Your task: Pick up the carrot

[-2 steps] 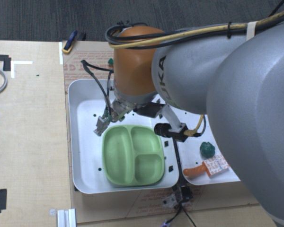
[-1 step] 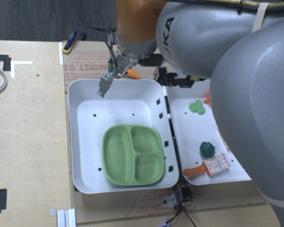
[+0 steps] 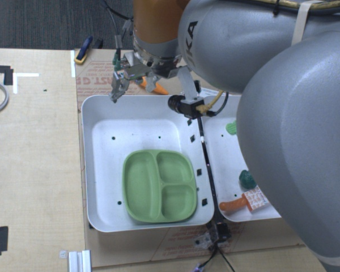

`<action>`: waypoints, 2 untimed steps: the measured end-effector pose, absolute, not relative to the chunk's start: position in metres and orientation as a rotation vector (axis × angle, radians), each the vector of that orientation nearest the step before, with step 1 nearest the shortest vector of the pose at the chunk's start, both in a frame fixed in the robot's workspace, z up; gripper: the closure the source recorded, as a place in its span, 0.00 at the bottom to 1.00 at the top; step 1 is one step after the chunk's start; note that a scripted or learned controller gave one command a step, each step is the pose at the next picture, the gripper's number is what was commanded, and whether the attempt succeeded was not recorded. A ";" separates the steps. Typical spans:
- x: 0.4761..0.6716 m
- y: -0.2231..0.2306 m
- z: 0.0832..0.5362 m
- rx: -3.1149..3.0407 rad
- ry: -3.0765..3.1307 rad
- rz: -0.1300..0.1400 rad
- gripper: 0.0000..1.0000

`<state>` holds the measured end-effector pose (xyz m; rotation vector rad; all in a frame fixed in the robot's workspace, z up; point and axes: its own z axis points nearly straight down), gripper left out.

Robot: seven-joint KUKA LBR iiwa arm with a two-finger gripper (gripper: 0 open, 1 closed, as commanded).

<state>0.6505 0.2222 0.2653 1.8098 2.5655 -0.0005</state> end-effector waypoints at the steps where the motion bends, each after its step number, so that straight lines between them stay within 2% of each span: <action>1: 0.659 0.221 0.283 1.994 2.426 -0.001 0.00; 2: 0.659 0.221 0.308 2.311 2.126 -0.002 0.00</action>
